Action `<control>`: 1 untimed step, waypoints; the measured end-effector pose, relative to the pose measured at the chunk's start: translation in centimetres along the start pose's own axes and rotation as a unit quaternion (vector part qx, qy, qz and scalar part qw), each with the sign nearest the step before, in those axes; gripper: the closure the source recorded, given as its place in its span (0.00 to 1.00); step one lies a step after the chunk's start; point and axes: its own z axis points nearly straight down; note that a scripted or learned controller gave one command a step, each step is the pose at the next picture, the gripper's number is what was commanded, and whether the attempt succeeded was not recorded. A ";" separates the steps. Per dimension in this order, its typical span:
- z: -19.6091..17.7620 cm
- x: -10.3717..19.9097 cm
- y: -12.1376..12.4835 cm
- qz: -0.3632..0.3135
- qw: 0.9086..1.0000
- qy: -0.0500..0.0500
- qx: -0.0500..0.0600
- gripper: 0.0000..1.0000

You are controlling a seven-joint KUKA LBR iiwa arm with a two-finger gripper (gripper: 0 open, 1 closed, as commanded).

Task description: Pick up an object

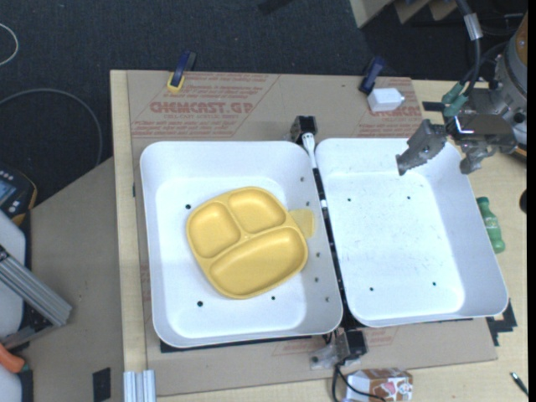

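One glossy yellow three-compartment plate (246, 241) in the left bin (159, 224); grey pincer (442, 154) seemingly spread, empty.

- Brown board (251, 99) lying under the two white bins: red printed lettering along its far edge, left part, reads "CHEMCAST G P"; a line of smaller red print runs above it, too small to read.
- Same board, far right part, beside the small white block (385, 100): more red lettering of the same kind, partly covered and not legible.
- Small packet (389, 385) at the near edge of the bench: printed markings present, too blurred to read.
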 end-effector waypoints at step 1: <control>-0.7 -0.3 0.2 0.003 1.000 -0.001 0.002 1.00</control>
